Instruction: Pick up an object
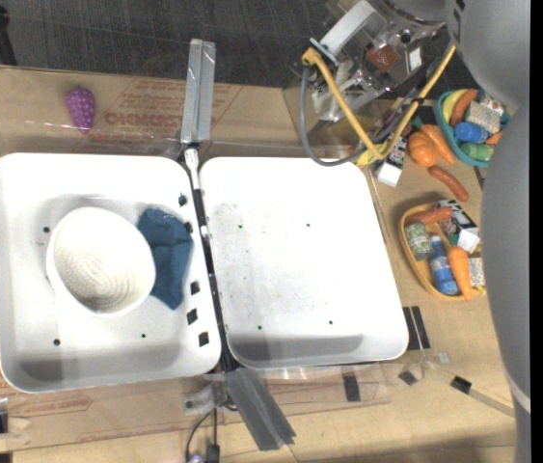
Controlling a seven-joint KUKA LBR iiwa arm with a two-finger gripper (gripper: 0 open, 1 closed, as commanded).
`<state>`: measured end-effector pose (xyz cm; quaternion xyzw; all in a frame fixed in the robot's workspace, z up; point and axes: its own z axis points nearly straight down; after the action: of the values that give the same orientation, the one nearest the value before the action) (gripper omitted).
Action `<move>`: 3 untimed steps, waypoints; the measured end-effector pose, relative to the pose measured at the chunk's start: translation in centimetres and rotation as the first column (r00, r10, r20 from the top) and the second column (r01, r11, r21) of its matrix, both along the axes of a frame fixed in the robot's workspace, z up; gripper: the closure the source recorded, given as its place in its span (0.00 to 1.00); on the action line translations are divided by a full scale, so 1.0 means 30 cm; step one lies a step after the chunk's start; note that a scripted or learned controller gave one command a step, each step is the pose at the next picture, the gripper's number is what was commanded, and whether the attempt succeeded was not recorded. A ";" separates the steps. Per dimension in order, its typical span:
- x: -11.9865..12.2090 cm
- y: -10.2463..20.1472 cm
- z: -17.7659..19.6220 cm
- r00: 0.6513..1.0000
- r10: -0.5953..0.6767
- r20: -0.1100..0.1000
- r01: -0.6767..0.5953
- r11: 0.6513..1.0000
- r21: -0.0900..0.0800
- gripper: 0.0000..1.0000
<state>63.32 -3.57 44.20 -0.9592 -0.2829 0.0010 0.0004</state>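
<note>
- Two candidates lie in the left white bin (20, 355): a round cream woven hat (102, 258) and a crumpled blue cloth (167, 254), touching.
- I cannot tell the gripper (363, 61) state; it hovers beyond the right bin (387, 326).
- I would target the cloth's raised fold.

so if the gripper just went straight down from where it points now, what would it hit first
Likely the bench just behind the right bin, not either bin. The gripper hangs above that strip; depth is unclear from this slanted view.
</note>
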 end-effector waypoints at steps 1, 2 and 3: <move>-0.034 0.281 0.000 0.974 -0.227 0.001 0.227 0.974 -0.001 1.00; -0.209 0.033 -0.001 0.947 -0.321 0.000 0.321 0.947 -0.002 1.00; -0.236 0.158 -0.352 1.000 0.006 -0.006 -0.006 1.000 0.001 1.00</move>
<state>56.24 1.18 33.63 -0.9583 -0.2857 0.0038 0.0020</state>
